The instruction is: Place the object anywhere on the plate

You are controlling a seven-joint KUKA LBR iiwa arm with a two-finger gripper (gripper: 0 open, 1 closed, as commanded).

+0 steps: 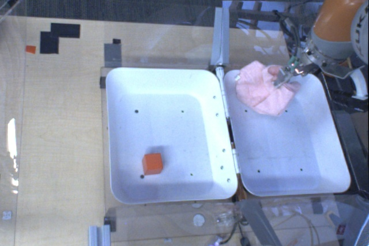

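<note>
The pink cloth (262, 92) lies crumpled in the right bin (300, 176), at its far end. The gripper (285, 75) touches the cloth's right edge; I cannot tell whether it grips. Soft folds may slip out when lifted. An orange block (153, 163) sits well left of the cloth. I can read no writing.

Lighting even, bright, overhead. Left bin (164, 80) and right bin (323, 181) near-white, floors slightly washed out. Soft shadows along near bin walls. Glare streak far left on bench (57, 124). Focus moderate, slight softness overall.
</note>
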